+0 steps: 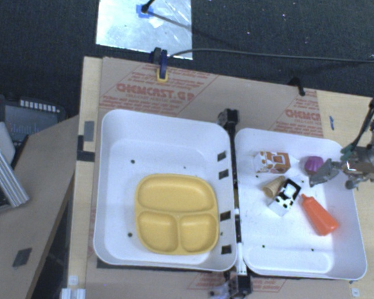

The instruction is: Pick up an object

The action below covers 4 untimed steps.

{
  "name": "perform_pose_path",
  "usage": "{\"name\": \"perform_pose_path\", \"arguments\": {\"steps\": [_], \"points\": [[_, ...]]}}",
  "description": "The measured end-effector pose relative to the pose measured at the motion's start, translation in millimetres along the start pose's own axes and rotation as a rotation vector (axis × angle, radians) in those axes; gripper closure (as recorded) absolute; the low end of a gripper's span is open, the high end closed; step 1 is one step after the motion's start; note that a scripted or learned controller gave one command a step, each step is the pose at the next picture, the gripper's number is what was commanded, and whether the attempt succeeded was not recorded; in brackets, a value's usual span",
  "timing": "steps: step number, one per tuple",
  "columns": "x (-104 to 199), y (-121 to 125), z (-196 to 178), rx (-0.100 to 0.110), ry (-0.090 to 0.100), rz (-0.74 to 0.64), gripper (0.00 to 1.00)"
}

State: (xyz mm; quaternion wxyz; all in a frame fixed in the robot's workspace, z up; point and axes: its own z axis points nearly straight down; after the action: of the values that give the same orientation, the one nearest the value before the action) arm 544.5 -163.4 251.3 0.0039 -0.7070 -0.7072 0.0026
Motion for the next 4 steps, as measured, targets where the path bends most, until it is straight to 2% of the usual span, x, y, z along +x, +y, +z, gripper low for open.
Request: {"name": "perform_pose_path", "arguments": {"steps": [1,2,4], "points": [[0,2,-6,-0.011,-0.003,-0.003,0.0],[-3,7,55,-0.006,-0.001,-0.001,0.0],[5,11,135,-0.014,0.0,0.0,0.0]]}}
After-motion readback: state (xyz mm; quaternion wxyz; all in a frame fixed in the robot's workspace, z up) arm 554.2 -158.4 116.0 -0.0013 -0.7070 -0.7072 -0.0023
